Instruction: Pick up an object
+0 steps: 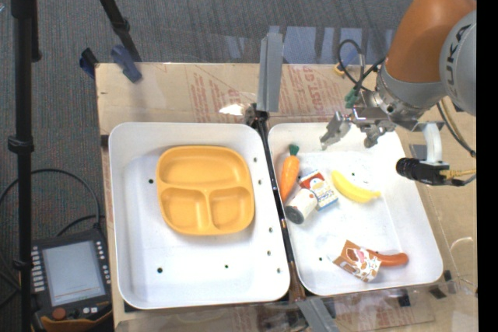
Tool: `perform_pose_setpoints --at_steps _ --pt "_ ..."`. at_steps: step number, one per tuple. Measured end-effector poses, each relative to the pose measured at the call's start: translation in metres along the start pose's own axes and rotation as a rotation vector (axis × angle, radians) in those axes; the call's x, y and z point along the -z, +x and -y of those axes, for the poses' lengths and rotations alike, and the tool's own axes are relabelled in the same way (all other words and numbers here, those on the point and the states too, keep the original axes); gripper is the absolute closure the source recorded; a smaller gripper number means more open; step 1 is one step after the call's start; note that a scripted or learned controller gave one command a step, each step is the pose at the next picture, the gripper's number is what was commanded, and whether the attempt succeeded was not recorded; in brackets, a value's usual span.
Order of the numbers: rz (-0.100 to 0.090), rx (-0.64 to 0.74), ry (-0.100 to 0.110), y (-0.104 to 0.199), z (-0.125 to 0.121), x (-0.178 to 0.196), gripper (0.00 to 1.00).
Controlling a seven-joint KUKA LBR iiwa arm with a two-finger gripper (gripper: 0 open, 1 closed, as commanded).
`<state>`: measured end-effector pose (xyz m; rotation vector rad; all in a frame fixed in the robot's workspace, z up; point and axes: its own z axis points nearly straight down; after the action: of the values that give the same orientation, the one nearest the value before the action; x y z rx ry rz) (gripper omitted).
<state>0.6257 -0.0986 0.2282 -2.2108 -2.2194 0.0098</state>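
**Open gripper over a bin of light toy food**

While the gripper [356, 128] hangs with its fingers spread wide and nothing between them, it sits above the far edge of the right bin [416, 225], near that bin's far left corner. Any item there could serve as the object to pick. Closest is the banana [355, 188], near the bin's middle; it looks like smooth, light, rigid plastic, probably slippery, and is best pinched across its narrow middle. Along the left wall lies the carrot [288, 173], tapered, so a grasp at its thicker upper half seems safer. Beside it, touching each other, are a small carton [320, 189] and a white cylinder [300, 206], whose printed labels are too small to read. Near the front edge rest a sausage [391, 259] and a brown packet [359, 261]. Faint red lettering on the bench [187, 93] cannot be read. An orange divided plate [206, 189] occupies the left bin [132, 260].
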Motion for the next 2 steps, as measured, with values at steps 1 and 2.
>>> perform_pose_setpoints --at_steps 1,2 --pt "0.000 0.084 -0.004 -0.007 0.006 -0.145 0.00" --pt "0.000 0.133 -0.005 -0.007 -0.006 -0.139 0.00"
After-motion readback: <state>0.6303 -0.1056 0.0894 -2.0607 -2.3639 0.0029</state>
